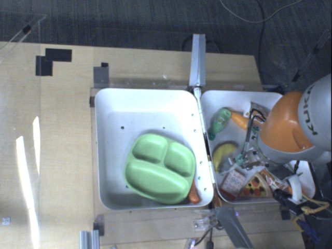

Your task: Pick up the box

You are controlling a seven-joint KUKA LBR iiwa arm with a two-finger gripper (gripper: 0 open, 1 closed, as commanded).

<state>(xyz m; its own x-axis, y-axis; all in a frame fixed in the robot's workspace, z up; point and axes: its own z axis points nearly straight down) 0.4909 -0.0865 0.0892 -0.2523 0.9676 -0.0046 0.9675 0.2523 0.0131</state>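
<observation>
The gripper [248, 158] is lowered into the right bin [207, 108], lower right of frame, just above the box [234, 181]. Its state cannot be determined. A green tray [160, 167] occupies the left bin [111, 118].

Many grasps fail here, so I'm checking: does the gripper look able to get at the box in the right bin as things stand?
Probably yes. The gripper hangs just above the box, whose top shows uncovered. The yellow item and a colourful packet crowd its sides, which may hinder a clean grip.
</observation>
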